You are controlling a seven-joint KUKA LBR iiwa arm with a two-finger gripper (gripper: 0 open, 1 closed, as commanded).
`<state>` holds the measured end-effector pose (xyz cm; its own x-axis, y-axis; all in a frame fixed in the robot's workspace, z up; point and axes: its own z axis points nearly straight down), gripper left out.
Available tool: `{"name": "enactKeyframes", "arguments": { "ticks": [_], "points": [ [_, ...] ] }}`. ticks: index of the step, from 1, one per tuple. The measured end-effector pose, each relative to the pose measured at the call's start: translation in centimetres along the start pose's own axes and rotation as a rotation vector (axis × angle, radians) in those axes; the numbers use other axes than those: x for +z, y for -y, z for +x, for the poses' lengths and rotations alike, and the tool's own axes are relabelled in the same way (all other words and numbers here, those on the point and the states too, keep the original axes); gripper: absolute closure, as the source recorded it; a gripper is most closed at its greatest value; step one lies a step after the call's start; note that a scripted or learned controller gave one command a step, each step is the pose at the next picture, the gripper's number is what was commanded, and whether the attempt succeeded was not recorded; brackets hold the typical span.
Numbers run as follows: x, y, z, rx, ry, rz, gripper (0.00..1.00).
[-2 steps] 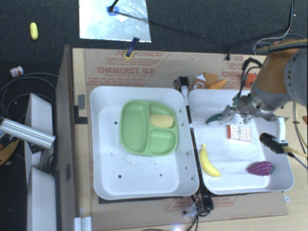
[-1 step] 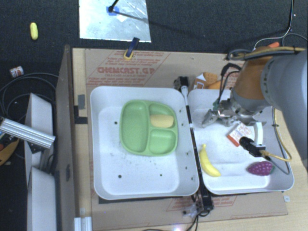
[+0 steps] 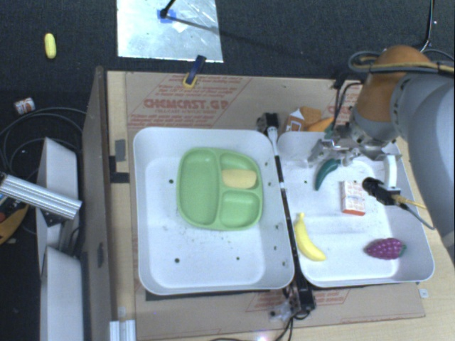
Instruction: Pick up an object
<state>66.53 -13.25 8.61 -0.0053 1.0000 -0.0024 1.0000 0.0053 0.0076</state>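
My gripper (image 3: 333, 154) hangs over the back of the right bin (image 3: 412, 261), and it is open. A dark green curved vegetable (image 3: 325, 174) lies right below it, its upper end close under the fingertips and not held. In the same bin are a small white and orange box (image 3: 352, 197), a yellow banana (image 3: 308, 239) near the left wall, and a purple bunch of grapes (image 3: 384, 248) at the front right.
The left bin (image 3: 163, 261) holds a green divided plate (image 3: 206, 190) with a yellow food piece (image 3: 239, 179) in its upper right compartment. An orange object (image 3: 307, 119) lies behind the right bin on the cardboard. The arm comes in from the right.
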Motion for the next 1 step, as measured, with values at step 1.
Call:
{"name": "enactKeyframes", "arguments": {
  "ticks": [1],
  "points": [
    [-1.08,0.04,0.11,-0.002,0.000,0.000,1.00]
  ]
}}
